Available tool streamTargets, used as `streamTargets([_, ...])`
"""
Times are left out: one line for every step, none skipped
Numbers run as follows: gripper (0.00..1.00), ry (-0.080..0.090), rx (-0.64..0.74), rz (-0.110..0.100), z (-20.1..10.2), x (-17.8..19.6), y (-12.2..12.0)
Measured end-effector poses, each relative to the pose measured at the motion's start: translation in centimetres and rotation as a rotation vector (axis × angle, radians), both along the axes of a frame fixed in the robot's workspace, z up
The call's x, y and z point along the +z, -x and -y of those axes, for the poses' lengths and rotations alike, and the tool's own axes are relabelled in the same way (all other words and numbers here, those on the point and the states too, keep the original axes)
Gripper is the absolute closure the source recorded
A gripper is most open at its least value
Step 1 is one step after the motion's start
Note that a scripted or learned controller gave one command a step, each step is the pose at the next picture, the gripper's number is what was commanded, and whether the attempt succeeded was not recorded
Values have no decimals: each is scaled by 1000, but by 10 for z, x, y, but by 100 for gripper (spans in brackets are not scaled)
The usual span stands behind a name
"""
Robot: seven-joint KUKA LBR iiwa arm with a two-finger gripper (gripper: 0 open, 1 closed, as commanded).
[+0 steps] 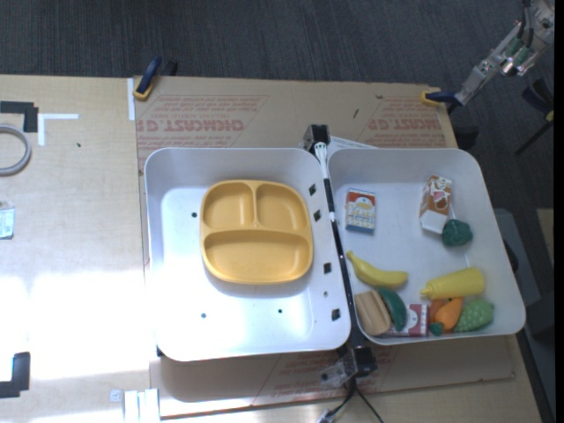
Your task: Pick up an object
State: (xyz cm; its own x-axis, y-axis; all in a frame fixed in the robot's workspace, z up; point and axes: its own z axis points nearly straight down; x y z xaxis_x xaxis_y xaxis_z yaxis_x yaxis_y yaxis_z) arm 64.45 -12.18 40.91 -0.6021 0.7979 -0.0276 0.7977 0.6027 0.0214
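Note:
The right bin (493, 208) holds several toy foods. A small white box with an orange picture (360, 211) lies near its left wall, and a brown and white carton (436, 203) lies beside a dark green ball (456, 233). Along the front are a banana (377, 273), a yellow bottle (454, 283), a bread roll (371, 313), a red box (418, 318), an orange piece (447, 311) and a knobbly green piece (474, 315). My gripper (509, 57) hangs at the top right corner, high above the floor, well behind the right bin and away from every object.
The left bin (172, 263) bears a yellow divided plate (257, 232). Both bins rest on cardboard (229, 117) held by blue clamps (147, 76) (438, 98). Bare bench (70, 236) lies to the left. A black clip (315, 136) joins the bins at the back.

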Motion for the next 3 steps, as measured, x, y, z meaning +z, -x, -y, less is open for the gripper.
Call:
streamTargets([100,1,2,4,0,10,-1])
streamTargets([100,2,4,8,0,20,-2])
streamTargets([100,3,6,12,0,29,-3])
